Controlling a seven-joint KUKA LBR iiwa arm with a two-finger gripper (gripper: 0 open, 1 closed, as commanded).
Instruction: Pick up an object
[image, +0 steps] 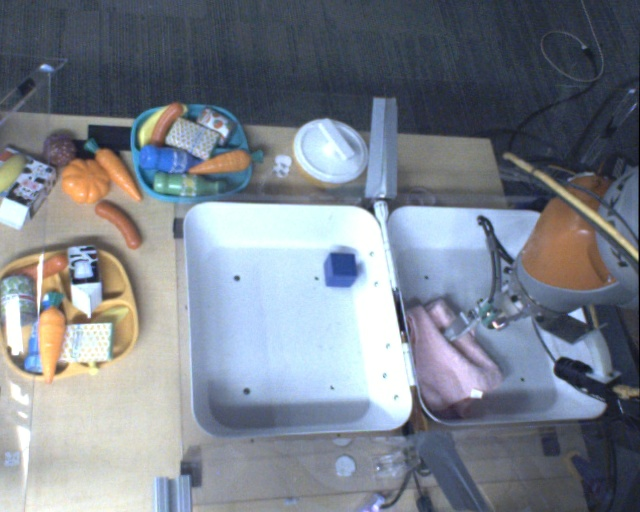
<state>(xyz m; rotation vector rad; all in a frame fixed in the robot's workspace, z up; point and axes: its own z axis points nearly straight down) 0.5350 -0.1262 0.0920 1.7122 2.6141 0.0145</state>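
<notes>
The pincer (470, 325) sits low in the right bin (520, 225), over the pink cloth (450, 360) at that bin's near left; whether it is apart or together cannot be told. The likely risk is that soft folds slip free on lifting, or that only a loose edge gets caught. Farther off, a blue block (341, 268) lies alone in the left bin (260, 400), well apart from the arm. Toy food crowds the bench (150, 420) beyond.

Blue cube (342, 268) in left bin, pink cloth (452, 357) crumpled in right bin
</notes>
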